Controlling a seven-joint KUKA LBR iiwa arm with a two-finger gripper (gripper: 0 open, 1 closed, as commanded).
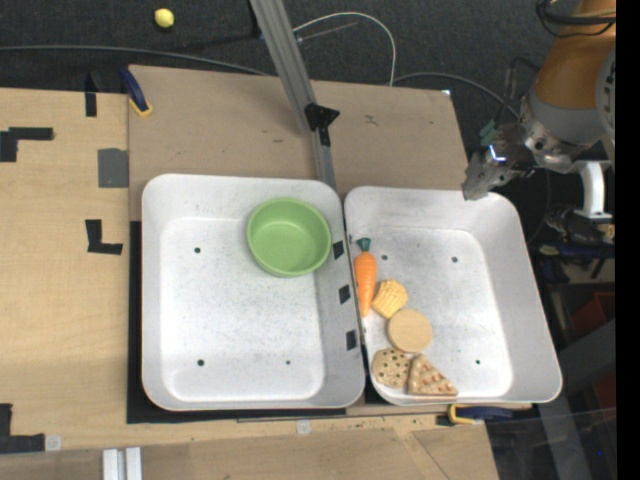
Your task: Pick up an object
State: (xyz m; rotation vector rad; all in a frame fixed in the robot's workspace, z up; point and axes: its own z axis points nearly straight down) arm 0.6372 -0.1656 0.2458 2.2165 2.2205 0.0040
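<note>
1. Starting at the left, I saw the left bin (170, 268) holding 1 thing: a green bowl (289, 236), upright, in its upper right part near the divider. It sat well apart from my gripper, with the whole right bin between them.

2. Moving right, the right bin (480, 298) had its 5 toy foods bunched against its left wall. A carrot (365, 278) lay with its long axis running roughly top to bottom of the view, just beside that wall. Below it came a yellow ridged piece (389, 296), a round tan biscuit (409, 331), a darker cookie (391, 369) and a pizza wedge (431, 379), each touching or almost touching its neighbour, the last 2 close to the bin's near rim.

3. At the far right, my gripper (484, 178) hung over the right bin's upper right corner, near the rim. I could not tell from this view how the gripper was set, and I saw nothing held in it.

4. My judgement: the cluster lay down and to the left of the gripper, diagonally across the bin. The floor between was bare, so the approach had open room.

5. The tight spots were the left wall beside the carrot and the crowding among the pieces. The biscuit, on the cluster's open right side, looked the easiest pick.
</note>
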